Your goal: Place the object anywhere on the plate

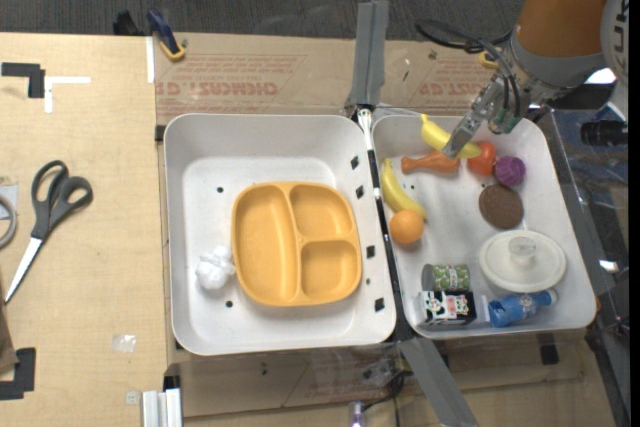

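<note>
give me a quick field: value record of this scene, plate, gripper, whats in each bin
plate: yellow divided plate in left bin, nothing on it
left bin extras: white crumpled wad beside the plate
gripper: gripper low over right bin, at the carrot and yellow piece
right bin items: banana, orange, purple ball, brown disc, white lid, can, blue bottle
bench: scissors
</note>
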Controlling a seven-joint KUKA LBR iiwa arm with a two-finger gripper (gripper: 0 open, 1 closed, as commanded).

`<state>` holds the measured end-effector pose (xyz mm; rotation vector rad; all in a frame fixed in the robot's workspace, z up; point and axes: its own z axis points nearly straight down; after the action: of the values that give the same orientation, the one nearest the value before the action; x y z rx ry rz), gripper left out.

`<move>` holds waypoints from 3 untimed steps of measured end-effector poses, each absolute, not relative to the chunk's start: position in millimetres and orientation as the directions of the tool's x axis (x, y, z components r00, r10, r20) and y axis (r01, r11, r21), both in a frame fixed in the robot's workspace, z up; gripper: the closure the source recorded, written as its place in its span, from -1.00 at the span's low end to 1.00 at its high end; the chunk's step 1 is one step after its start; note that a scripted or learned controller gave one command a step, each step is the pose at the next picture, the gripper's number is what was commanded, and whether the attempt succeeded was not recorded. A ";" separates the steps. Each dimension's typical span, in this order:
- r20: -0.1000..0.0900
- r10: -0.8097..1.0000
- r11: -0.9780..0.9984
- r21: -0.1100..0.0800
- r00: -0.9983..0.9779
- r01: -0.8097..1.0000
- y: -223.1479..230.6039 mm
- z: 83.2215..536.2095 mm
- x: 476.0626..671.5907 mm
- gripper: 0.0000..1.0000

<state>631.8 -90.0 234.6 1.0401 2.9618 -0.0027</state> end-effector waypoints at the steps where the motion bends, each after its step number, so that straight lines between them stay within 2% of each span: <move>1: 0.000 0.574 0.819 0.000 -0.819 0.574 -10.3 212.2 582.2 1.00; 2: -0.001 0.575 0.818 0.000 -0.818 0.575 -10.7 212.4 582.3 -1.00; 3: -0.003 0.575 0.818 0.001 -0.818 0.575 -11.2 221.6 583.3 1.00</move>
<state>583.3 -11.2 221.6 0.9470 2.9927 -0.0003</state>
